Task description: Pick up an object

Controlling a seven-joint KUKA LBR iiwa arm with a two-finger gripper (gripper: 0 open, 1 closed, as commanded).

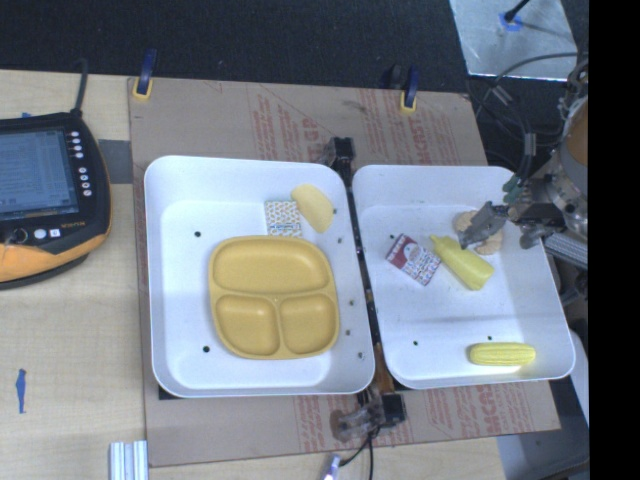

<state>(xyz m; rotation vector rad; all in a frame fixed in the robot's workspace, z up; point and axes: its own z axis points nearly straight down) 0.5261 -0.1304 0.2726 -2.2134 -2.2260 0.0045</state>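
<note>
My gripper [487, 226] consists of dark grey metal fingers, slim and tapering, projecting from a blockier grey wrist housing [545, 208] with dull metallic faces. A small green marking [512, 182] sits on the upper side of that housing, and thin dark cables [530, 148] loop above it. Part of my rounded pale body [576, 138] appears at the frame's edge.

Bright, even overhead light; soft shadows, slight blur.

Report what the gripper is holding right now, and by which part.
Nothing seen held: the gripper sits low in the right bin by the yellow wedge's upper end; no object shows between its fingers.
</note>
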